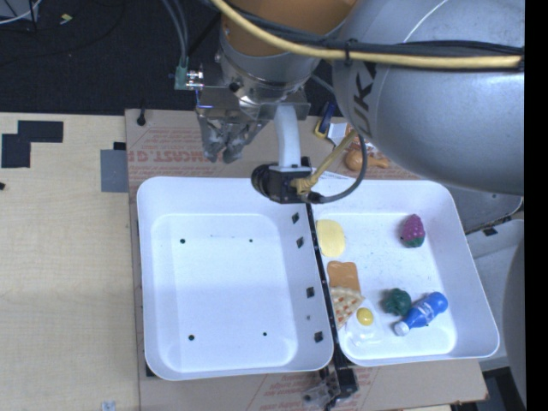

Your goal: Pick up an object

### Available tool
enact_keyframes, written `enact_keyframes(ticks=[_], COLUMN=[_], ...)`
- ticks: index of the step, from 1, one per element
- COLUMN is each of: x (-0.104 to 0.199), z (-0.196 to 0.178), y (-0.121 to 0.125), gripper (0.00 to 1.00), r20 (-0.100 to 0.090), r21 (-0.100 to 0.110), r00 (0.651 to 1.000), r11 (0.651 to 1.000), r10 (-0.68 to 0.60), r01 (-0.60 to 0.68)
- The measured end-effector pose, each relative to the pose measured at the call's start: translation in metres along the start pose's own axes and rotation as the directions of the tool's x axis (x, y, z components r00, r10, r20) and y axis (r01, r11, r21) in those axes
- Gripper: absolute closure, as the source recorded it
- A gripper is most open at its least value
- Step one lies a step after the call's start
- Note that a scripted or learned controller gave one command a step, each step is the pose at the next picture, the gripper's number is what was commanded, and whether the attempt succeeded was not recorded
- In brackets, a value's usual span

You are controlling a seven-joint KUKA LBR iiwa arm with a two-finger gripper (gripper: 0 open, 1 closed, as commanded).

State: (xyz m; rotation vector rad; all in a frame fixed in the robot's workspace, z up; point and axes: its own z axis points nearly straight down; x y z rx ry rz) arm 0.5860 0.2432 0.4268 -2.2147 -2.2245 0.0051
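Observation:
My gripper (226, 144) hangs beyond the far rim of the left bin (158, 197), over the cardboard, with nothing visible in it. The objects lie in the right bin (462, 247), well away from the gripper. They are a yellow piece (331, 238), a purple berry-like toy (413, 230), an orange toast slice (343, 275), a waffle-patterned wedge (345, 303), a fried egg (366, 319), a dark green lump (396, 300) and a blue bottle with a white cap (424, 311).
The grey arm (428, 84) fills the upper right and overhangs the right bin's far edge. A yellow cable (282, 43) and a black fitting (278, 182) sit near the bins' shared far corner. A black divider (310, 272) runs between the bins.

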Motion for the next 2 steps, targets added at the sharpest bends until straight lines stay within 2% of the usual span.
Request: enact_keyframes(ticks=[2], x=[0.0], z=[-0.01], y=[-0.077], gripper=[1.0], r20=[0.0], r21=[0.001], r00=[1.0], r11=[1.0], r10=[0.002], r01=[-0.002])
